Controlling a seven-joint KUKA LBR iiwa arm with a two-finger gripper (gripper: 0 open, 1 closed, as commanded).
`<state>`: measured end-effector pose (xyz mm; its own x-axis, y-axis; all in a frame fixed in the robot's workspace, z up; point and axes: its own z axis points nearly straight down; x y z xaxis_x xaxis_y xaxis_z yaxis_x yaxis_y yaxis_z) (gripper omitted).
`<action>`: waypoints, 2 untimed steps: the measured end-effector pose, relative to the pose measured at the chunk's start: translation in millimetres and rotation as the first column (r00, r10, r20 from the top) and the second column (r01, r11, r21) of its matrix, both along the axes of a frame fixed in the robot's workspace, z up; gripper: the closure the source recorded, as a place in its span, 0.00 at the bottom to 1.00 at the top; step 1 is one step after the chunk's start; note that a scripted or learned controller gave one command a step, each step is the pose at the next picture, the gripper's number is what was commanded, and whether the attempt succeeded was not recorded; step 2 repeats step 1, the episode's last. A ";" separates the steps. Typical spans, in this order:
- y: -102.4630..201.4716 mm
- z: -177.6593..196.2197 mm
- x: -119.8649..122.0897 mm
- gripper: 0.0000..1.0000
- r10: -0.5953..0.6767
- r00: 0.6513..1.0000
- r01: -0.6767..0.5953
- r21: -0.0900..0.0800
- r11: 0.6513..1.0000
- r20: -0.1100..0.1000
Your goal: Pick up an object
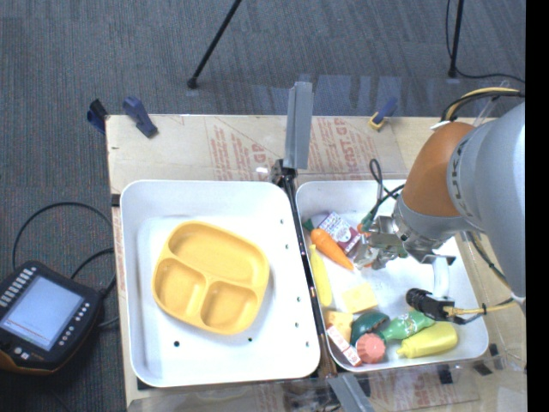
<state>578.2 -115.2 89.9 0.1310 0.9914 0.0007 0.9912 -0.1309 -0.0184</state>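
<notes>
My gripper (374,249) hangs low in the right bin (470,316), its tip just right of an orange carrot (331,248) that lies slanted near the bin's left wall. A small purple and white packet (340,229) lies just behind the carrot. Below them lie a long yellow piece (319,275) along the left wall and a pale yellow block (359,298). I see nothing clearly held at the gripper's tip.
Along the right bin's front lie a green bottle (410,324), a yellow bottle (431,342), a pink round piece (371,348) and a dark green piece (369,322). A yellow divided tray (211,275) sits in the left bin (137,221). A grey post (299,127) stands behind the bins.
</notes>
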 end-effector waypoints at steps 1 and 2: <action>95.4 97.0 9.9 1.00 -0.026 1.000 0.026 -0.001 1.000 0.016; 95.4 97.0 9.9 1.00 -0.026 1.000 0.026 -0.001 1.000 0.016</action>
